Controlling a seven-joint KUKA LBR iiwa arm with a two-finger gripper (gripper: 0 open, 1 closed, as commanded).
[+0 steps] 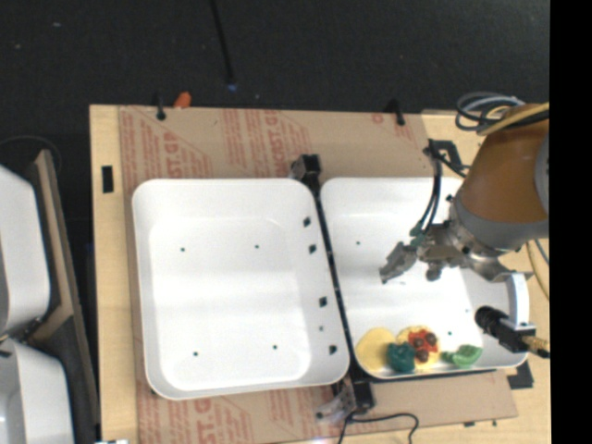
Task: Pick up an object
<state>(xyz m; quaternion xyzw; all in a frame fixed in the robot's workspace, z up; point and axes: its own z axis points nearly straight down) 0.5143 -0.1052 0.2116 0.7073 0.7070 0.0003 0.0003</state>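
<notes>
The hand [400, 264], whose grip state cannot be told, hangs over the right bin [370, 206], while the clustered objects [418, 348] lie toward that bin's near edge, below and slightly right of it.

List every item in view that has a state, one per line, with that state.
gripper: above the right bin's floor, nothing visibly between its fingers.
yellow object: lying at the right bin's near edge.
teal object: lying against the yellow one.
red object: lying in the same cluster.
green object: lying just right of the cluster.
right bin: holds all four objects.
left bin: no objects visible inside.
</notes>
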